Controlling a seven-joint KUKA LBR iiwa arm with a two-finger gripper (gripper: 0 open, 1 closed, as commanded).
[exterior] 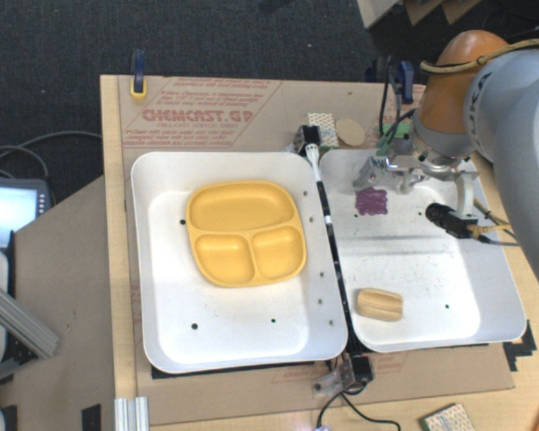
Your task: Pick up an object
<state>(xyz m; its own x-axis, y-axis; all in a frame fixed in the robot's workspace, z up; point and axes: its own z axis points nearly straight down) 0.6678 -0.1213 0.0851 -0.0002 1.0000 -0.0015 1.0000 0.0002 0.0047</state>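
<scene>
- Camera view: jaws at the far end of the right bin (413,259), just beside a purple lump (372,202); cannot tell how wide they stand or whether they hold anything.
- Tan roll (379,303) lies near the front edge, well apart.
- Yellow divided plate (246,232) sits in the left bin (162,312).

Light was bright, even, from overhead. White bin (162,285) around the yellow plate (245,232) looked near blown out; thin soft shadow sat along the plate's lower edge. Floor (117,16) above the plate was dim. Arm (512,88) right of the plate was soft, grainy.
</scene>
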